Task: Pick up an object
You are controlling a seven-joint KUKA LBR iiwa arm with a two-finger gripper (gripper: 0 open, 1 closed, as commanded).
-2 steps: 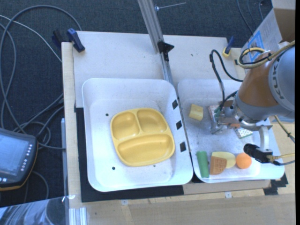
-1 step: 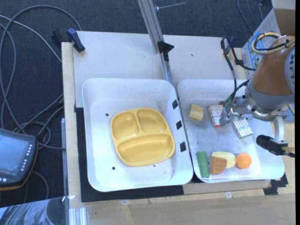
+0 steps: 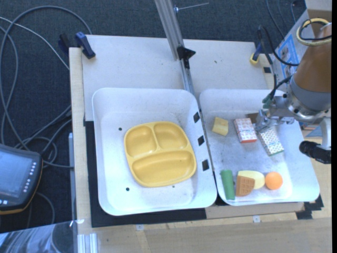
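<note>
From my screen I see the arm [image 3: 311, 73] reaching in from the right over the right bin [image 3: 310, 190], with its gripper [image 3: 265, 119] low near the bin's upper middle. I cannot tell from this angle whether the jaws are open or closed, nor whether anything sits between them. Just beside the gripper lie two small patterned boxes: a red-and-white box [image 3: 245, 130] to its left and a green-and-white box [image 3: 270, 141] just below it, tilted. A yellow cube [image 3: 220, 126] rests further left, near the bin's inner wall. Along the bin's front edge I count a green cylinder [image 3: 227, 184], a waffle-textured orange block [image 3: 244, 185] leaning against a yellow piece [image 3: 256, 178], and an orange ball [image 3: 273, 181]. In the left bin [image 3: 105, 146] a yellow divided plate [image 3: 159, 153] lies flat. Both bins sit on the white tabletop [image 3: 131, 62].
</note>
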